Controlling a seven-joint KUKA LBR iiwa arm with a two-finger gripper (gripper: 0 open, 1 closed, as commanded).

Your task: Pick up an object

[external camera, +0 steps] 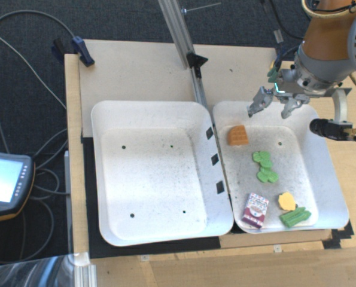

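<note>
Up at the far right, the grey arm (330, 34) with its orange band leans in over the counter (136, 70), and its hand (275, 107) hangs above the far edge of the right bin (327, 172). The two fingers are spread apart with nothing between them, one pointing down to the left and the other to the right.

Every loose thing lies in that right bin. An orange block (237, 135) sits nearest the hand, just below it near the bin's far left corner. Toward the middle lies a green toy (264, 166) with a lumpy, twisted shape. At the near end, a small pink and white packet (256, 210) lies by the left wall, a yellow piece (286, 201) sits to its right, and a green ridged piece (295, 216) touches the yellow one on its near side.

The left bin (106, 124) lies just beside the right one, its floor speckled with dark marks. A slanted metal rail (175, 23) crosses the far part of the counter and meets the gap between the bins. Off to the left, a handheld screen (4, 184) rests on the dark floor, with cables (28, 23) looping around it.
</note>
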